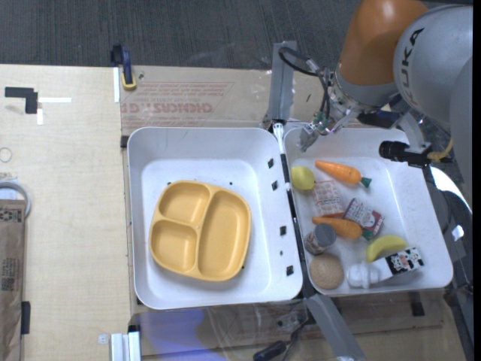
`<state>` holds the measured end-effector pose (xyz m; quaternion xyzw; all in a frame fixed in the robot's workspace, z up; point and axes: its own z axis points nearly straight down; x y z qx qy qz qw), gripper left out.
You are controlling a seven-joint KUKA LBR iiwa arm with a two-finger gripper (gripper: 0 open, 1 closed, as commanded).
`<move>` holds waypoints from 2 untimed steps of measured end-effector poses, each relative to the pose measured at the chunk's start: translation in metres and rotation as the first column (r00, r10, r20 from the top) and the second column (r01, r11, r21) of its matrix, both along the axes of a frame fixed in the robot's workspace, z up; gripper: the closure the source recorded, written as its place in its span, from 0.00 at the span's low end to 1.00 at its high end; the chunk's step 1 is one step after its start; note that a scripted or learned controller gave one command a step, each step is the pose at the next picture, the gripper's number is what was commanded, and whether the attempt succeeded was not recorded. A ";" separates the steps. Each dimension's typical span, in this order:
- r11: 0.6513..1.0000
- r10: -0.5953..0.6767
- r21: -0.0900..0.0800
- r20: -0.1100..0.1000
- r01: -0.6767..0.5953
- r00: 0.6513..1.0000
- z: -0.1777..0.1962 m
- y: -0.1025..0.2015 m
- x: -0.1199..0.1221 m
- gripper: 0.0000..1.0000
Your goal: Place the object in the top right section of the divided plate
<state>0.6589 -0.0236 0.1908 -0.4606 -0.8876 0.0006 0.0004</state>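
Grey arm [432, 47], with its orange band [379, 36], stands highest and fills the upper right of the frame. It reaches in from the right edge. Its gripper [316, 130] hangs over the upper left corner of the right bin [409, 198], just above the lemon [302, 177]. Whether the gripper is released or clenched cannot be told from this angle.

Loose objects for the task all lie in the right bin:
- The lemon lies at the upper left, against the bin's left wall.
- One carrot [340, 172] lies just right of the lemon, tilted.
- A pale packet [326, 196] lies below that carrot.
- A second carrot [338, 226] lies at centre, beside a red-and-white packet [364, 215].
- A small can [322, 238] touches the second carrot's left end.
- A round brown item [327, 271] lies at the lower left.
- A banana [385, 247] lies at the lower right, above a cow-patterned carton [404, 262] and a white bottle [364, 277].

The left bin [150, 156] holds the yellow divided plate [200, 230], well apart from every object. It has two small sections at frame left and one long section at frame right. Both bins rest on the pale counter [68, 201].
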 end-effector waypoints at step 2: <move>0.882 -0.471 -0.001 0.000 0.471 0.882 0.004 0.158 -0.006 1.00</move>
